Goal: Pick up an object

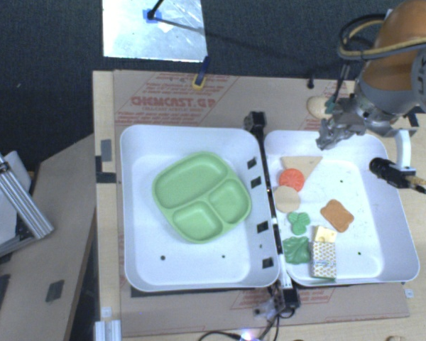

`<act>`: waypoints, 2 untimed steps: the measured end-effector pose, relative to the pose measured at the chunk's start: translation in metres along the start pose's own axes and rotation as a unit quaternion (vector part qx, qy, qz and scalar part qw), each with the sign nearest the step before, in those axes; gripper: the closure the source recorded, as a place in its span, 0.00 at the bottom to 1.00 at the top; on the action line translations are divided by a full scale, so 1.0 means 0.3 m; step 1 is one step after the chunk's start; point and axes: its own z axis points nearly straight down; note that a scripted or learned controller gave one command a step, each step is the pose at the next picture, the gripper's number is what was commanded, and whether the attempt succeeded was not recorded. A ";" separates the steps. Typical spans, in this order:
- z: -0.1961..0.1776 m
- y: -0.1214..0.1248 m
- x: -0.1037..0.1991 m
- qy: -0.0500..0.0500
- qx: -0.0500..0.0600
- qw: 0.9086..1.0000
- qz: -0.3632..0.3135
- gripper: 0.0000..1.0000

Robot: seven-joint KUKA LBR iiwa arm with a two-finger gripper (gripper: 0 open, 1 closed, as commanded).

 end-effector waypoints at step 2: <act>0.047 -0.150 0.324 0.000 0.002 1.000 -0.001 1.00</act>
